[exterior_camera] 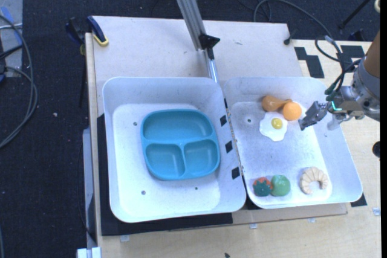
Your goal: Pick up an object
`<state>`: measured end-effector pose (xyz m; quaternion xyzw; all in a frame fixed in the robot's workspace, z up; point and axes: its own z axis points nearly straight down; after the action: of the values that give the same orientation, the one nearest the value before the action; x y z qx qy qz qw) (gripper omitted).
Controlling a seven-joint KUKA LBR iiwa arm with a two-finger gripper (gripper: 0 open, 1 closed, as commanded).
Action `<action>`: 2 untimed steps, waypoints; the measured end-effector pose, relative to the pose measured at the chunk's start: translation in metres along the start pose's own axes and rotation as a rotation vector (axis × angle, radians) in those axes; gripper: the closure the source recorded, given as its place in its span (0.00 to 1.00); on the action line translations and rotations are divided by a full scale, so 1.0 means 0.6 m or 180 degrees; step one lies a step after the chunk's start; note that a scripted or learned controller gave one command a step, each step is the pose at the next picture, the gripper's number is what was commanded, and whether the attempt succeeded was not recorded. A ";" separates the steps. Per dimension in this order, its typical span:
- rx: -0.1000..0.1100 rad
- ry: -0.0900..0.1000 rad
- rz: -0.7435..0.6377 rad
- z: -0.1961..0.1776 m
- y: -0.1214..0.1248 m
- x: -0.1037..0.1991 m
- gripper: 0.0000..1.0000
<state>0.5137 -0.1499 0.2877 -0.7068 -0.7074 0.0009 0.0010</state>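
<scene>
The right bin (338, 154) holds several toy foods. A fried egg (274, 128) lies near its middle, with an orange ball (292, 110) and an orange-brown piece (271, 103) just behind it. A croissant (314, 180) and a green and red vegetable (271, 185) sit along the front wall. My gripper (320, 122) hovers over the bin's right side, just right of the orange ball. Its fingers stand open with nothing between them, and the dark finger (310, 116) points toward the ball.
A blue three-compartment plate (180, 143) lies in the left bin (121, 130). A slanted metal pole (187, 0) rises from between the bins at the back. Black dividers mark the seam between the bins.
</scene>
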 end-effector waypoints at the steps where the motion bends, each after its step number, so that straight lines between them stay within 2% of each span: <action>1: -0.0007 -0.0001 -0.0001 -0.002 0.001 0.000 0.00; 2: 0.0009 0.0004 0.0002 0.096 0.005 0.016 0.00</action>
<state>0.5164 -0.1401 0.2302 -0.7071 -0.7072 0.0015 0.0025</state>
